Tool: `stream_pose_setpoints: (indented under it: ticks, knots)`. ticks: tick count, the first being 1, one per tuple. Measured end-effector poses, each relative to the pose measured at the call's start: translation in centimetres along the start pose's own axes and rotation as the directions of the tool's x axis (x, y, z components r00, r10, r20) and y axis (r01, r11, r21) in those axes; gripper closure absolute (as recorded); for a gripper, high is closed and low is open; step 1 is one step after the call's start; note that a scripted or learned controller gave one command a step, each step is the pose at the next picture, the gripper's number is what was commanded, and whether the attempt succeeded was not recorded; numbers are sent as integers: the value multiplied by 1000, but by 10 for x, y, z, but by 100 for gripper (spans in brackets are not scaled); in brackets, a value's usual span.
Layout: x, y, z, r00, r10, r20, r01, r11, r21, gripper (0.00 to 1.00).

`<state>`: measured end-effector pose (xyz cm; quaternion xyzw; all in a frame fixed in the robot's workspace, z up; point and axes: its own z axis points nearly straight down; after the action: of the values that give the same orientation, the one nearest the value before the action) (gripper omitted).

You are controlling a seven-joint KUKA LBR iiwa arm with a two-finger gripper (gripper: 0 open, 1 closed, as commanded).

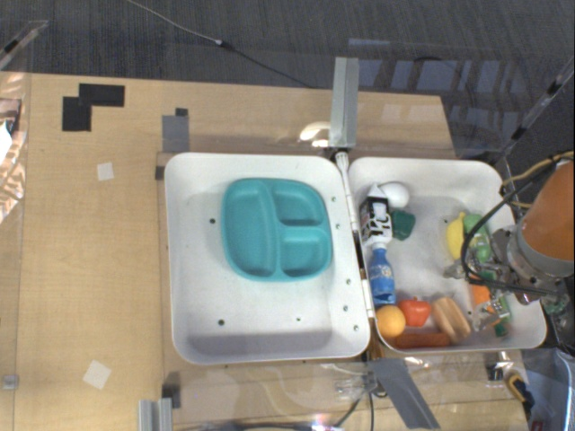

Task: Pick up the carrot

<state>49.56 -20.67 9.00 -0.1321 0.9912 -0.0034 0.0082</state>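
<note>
Jaws: state cannot be told | gripper (490, 302): 1, low in right bin (431, 171) | carrot (480, 294): 1, at gripper, partly hidden | left bin (193, 268): 1 teal divided plate (275, 228) | spray bottle (381, 250): 1 | lemon (455, 236): 1

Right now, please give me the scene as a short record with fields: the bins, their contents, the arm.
left bin: holds a teal divided plate
right bin: holds a blue bottle, a yellow fruit, an orange ball, a hot dog bun
carrot: small orange piece at the right bin's right side, beneath the arm, partly hidden
arm: over the right bin's right edge
</note>
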Motion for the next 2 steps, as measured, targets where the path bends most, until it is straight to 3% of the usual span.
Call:
stream_pose_setpoints:
  ticks: [1, 2]
  knots:
    - [-112, -28, 3, 948, -317, 0, 317, 948, -4, 0]
    - [-62, -15, 2, 932, -362, -2, 362, 932, -7, 0]
